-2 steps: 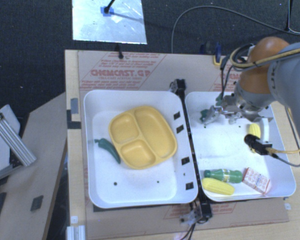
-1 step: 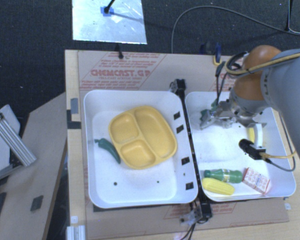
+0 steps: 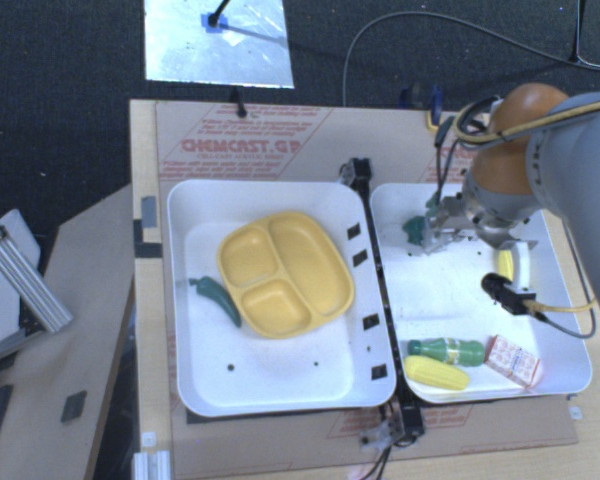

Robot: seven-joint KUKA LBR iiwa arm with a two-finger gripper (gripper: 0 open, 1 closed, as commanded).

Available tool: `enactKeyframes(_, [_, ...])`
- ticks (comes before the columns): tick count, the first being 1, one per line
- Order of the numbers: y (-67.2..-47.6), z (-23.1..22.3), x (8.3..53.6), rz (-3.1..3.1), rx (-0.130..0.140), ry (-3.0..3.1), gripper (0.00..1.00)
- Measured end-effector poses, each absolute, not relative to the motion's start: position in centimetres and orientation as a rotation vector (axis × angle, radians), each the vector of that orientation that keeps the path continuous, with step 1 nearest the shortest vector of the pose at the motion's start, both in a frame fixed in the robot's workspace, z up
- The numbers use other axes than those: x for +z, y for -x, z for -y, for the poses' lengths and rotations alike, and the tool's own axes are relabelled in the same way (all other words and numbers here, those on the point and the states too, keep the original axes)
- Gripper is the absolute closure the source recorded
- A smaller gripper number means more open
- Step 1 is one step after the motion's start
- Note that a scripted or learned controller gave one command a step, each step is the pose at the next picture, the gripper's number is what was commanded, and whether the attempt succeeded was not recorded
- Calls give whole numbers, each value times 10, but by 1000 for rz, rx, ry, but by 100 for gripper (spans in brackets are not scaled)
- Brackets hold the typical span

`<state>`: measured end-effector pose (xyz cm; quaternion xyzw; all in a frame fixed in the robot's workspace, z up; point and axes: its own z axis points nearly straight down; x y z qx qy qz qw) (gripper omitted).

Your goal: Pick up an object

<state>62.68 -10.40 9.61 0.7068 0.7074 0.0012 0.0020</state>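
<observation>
From the camera above the desk, my arm [image 3: 570, 158] comes in from the right and bends down over the right bin [image 3: 450, 288], at its far end. My gripper [image 3: 435, 230] sits low there, right against a small dark green thing [image 3: 415, 230] that lies near the divider between the two bins. I cannot tell whether my jaws are parted or closed; the wrist hides most of them, and I would not claim the green thing is held.

Taking that green thing as the landmark: nearer the camera, along the bin's near edge, lie a green bottle [image 3: 448, 350], a yellow corn cob [image 3: 437, 373] just beside it, and a small red and white packet [image 3: 513, 360]. A yellow and white piece [image 3: 512, 265] lies off to its right under my wrist. Across the divider, in the left bin [image 3: 185, 298], sit a yellow divided plate [image 3: 283, 273] and a green pepper [image 3: 217, 298].

I judge this to be the grasp step, possibly at contact. Next I need a firm close on the green thing, then a straight lift clear of the bin wall.
</observation>
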Motion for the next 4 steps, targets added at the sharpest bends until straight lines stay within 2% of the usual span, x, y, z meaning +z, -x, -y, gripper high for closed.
enactKeyframes(1, [-633,103,141,-2222,7,-2213,100])
enactKeyframes(2, [-635,104,207,-2221,9,-2211,100])
enactKeyframes(3, [-636,104,216,-2225,4,-2213,100])
enactKeyframes(4, [-631,49,227,-2233,6,-2210,100])
